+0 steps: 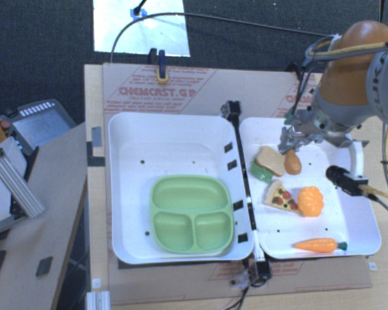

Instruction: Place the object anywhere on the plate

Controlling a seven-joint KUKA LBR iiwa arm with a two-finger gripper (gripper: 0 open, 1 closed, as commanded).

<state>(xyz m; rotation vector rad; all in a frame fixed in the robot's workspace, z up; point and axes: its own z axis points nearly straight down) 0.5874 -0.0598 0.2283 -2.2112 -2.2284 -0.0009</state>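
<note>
Arm low over the right bin, green plate waiting in the left

Nearest us, the carrot (pixel 318 244) lies by the right bin's (pixel 368 237) front rim, at five o'clock. Further in sit the pumpkin (pixel 311 201) and pizza slice (pixel 280 196), then bread (pixel 269 160) and a brown egg-shaped piece (pixel 292 163). The gripper (pixel 291 144) hangs just above that piece, likely its target; whether the fingers are apart or closed, I cannot tell. The plate (pixel 191 213) fills the left bin's (pixel 126 192) front, with open floor behind it.

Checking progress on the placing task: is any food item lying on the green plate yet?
No. The green plate in the left bin has bare compartments, while the carrot and pizza slice lie in the right bin.
</note>
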